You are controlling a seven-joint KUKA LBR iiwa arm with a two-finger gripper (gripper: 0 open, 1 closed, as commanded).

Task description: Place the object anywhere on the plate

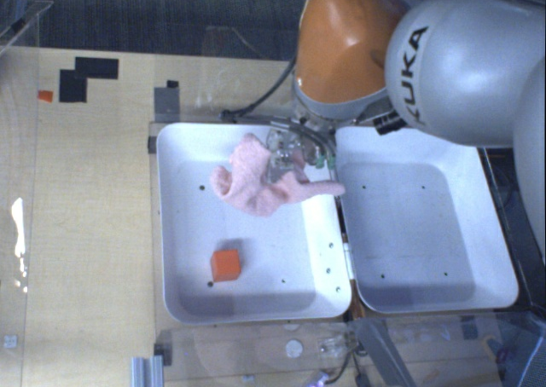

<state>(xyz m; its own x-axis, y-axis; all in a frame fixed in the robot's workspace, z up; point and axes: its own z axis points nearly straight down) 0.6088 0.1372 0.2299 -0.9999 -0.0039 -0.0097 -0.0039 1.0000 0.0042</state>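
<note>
Looming largest and nearest the lens, we noted the grey arm [478,61] with its orange band [345,31] over the far edge of the left bin [183,291]. Below the band, the gripper [286,159] sat down against a pink cloth [256,179]; we could not tell whether its fingers were apart or together, the metal being lost in the folds. We saw the cloth crumpled in the left bin's far half, one end trailing toward the rim shared with the right bin [478,283]. Near the left bin's near edge we logged a small orange block [226,265], well apart from the cloth.
</note>
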